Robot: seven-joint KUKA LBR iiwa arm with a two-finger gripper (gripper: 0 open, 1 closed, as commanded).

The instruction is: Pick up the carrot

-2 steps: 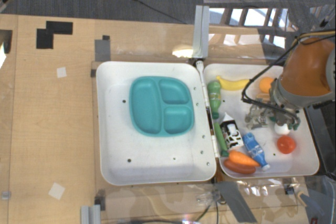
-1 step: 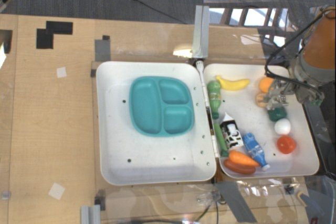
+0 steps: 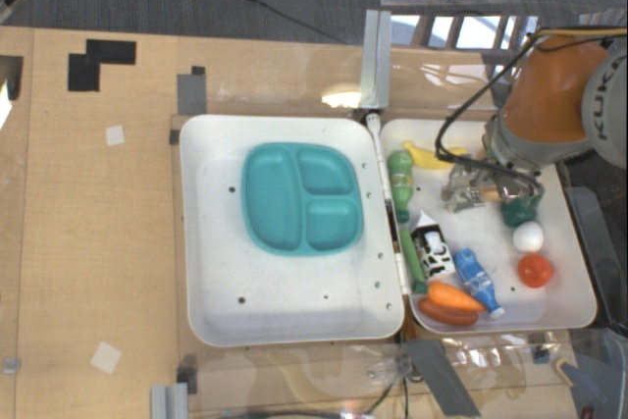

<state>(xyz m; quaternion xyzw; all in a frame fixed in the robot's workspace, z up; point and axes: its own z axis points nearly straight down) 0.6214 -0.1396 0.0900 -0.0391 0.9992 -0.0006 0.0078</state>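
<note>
- Pincer [image 3: 478,187] first: we see it low in the upper part of the right bin, under the grey arm [image 3: 561,103] with its orange band; whether it is released or clenched we cannot tell, as its metal parts blur together.
- We see the wooden counter [image 3: 88,240] carrying both bins, with black marks near its far left corner.
- We find the left bin [image 3: 211,299] holding a teal divided plate [image 3: 300,197], which lies flat near its middle.
- We see the right bin [image 3: 569,294] crowded with small things.
- We note a green bottle [image 3: 400,177] lying along that bin's left wall, with a yellow banana [image 3: 424,156] just beside its upper end.
- We see a black-and-white box [image 3: 431,250] below the bottle, and a blue bottle [image 3: 476,278] just right of it.
- We find the carrot [image 3: 455,296] in the bin's near left corner, lying across, well apart from the pincer, with a red-brown piece [image 3: 447,314] touching its lower side.
- We see a dark green object [image 3: 520,209] just beside the pincer, a white ball [image 3: 528,236] below it, and a red-orange ball [image 3: 535,271] nearer still.
</note>
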